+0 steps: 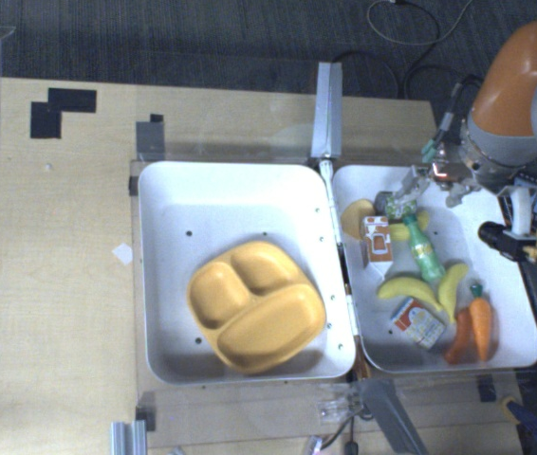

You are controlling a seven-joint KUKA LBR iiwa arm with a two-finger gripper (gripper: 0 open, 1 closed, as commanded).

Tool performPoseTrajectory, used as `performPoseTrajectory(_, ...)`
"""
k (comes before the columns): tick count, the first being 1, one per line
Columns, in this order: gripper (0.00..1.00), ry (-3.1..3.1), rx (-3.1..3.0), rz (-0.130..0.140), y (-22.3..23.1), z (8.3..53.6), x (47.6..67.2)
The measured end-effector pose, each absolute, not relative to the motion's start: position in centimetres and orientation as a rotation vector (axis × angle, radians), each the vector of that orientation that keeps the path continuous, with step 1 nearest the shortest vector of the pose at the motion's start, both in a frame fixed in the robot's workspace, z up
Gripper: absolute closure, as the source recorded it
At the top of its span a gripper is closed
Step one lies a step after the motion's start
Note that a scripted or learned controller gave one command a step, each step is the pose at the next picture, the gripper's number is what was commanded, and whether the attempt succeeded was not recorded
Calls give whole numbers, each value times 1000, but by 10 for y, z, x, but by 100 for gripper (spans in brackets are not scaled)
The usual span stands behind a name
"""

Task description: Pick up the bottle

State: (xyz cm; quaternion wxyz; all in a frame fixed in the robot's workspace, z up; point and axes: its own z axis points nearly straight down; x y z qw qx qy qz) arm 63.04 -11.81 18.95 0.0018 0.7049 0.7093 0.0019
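The robot's hand (403,200) hangs low over the far end of the right bin (525,349), its tips just above the cap end of the green bottle (424,250); whether it is released or clenched cannot be told. The bottle lies flat among bananas (420,290), a small carton (378,239) and carrots (472,330). A yellow divided tray (254,304) sits in the left bin (169,254) on the desk (50,282).
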Motion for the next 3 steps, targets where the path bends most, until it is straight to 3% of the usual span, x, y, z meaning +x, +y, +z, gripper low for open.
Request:
performPoseTrajectory(1, 0, 2214, 2217, 9, -154, 88, 628)
performPoseTrajectory(2, 100, 2212, 2213, 20, -153, 102, 631)
performPoseTrajectory(3, 100, 2165, 2271, 8, -64, 232, 619)
